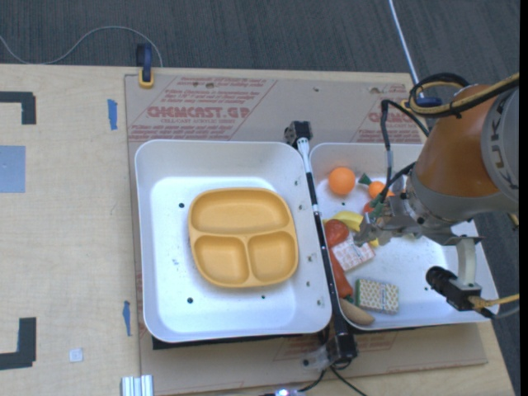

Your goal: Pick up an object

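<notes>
- Because the arm (462,151) reaches in from the right and bends down over the right bin (412,299), the pincer (375,221) hangs low among the clutter at that bin's left side — whether it is spread or pressed together I cannot tell, since the wrist and its cabling hide the tips.
- Nothing is visibly pinched; no object shows between its parts, so I judge the pick as not yet made.
- Just beside it lie the likely targets: a yellow piece (350,219) and a red item (336,233) touching one another, with a small patterned packet (353,257) just below them.
- An orange ball (341,180) sits a little above, and a smaller orange piece (376,190) lies close by the wrist.
- Lower in the same bin rest a speckled sponge-like block (378,295) and a tan object (356,313) at the rim — apart from the pincer, so probably not this try's aim.
- The objects crowd toward the dividing wall, which may leave little room to close around one alone.
- The left bin (157,246) holds a yellow divided tray (243,238), well apart from the arm.
- Both bins sit side by side on the desk (66,221).
</notes>
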`<state>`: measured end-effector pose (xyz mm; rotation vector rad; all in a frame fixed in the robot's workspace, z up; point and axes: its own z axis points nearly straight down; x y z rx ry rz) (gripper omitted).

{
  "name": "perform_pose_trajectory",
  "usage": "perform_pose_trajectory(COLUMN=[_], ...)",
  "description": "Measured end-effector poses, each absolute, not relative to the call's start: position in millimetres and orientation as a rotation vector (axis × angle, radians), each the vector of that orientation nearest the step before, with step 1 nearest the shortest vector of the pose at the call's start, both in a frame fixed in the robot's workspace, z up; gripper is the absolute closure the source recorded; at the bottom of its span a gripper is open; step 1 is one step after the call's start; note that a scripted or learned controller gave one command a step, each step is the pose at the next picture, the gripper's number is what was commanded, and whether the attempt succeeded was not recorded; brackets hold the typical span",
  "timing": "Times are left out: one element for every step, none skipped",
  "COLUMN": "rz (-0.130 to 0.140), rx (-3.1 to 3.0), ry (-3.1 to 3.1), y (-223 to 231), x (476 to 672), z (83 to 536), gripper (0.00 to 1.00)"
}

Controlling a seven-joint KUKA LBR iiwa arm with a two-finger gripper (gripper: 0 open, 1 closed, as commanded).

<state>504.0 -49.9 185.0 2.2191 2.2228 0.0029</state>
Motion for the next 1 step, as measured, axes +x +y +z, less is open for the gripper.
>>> perform_pose_trajectory(rz=[0.001], rx=[2.222], ry=[2.224], y=[0.1], x=[479.7], z=[208.1], gripper=[1.00])
